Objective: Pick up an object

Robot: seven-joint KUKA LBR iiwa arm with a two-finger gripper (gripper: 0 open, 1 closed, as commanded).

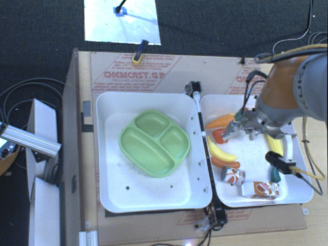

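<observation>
While you had the gripper point(231, 130) low in the right bin point(300, 191), can't tell its grip. I counted one green plate point(155, 143) in the left bin point(113, 188), two bananas, one carrot point(221, 121). Red pepper point(219, 136), small and glossy, sat just beside the gripper.

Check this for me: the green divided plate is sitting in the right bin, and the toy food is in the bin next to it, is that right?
Not quite. The camera view shows the green divided plate in the left bin, not the right. The toy food, such as the banana, is in the bin next to it, the right bin.
</observation>
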